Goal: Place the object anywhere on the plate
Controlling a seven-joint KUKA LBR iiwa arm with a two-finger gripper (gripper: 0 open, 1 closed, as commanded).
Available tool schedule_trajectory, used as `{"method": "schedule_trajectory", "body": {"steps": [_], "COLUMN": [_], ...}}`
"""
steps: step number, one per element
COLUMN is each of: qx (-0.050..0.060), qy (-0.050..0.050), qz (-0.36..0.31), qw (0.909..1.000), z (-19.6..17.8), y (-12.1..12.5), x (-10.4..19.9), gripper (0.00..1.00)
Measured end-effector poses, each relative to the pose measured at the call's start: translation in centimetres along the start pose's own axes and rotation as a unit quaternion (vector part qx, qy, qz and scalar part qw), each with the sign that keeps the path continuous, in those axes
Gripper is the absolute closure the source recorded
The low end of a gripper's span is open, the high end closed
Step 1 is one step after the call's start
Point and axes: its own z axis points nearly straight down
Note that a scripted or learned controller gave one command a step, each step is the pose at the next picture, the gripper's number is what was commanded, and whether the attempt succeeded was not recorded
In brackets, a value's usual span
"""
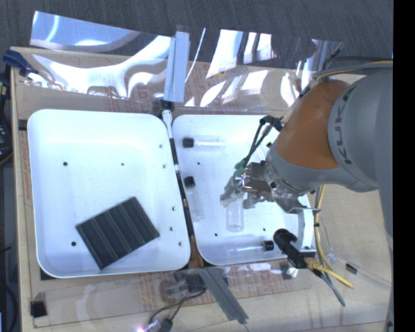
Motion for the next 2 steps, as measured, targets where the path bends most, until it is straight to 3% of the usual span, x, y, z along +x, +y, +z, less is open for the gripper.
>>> {"method": "schedule_trajectory", "body": {"steps": [1, 2], "qx": [0.002, 0.003], "qy": [0.0, -0.001], "qz": [0.126, 0.146], "qw": [0.992, 0.9893], "z": [2.4, 2.7], "y": [2.0, -2.9], "x": [7.7, 15.1], "gripper": [1.0, 1.0]}}
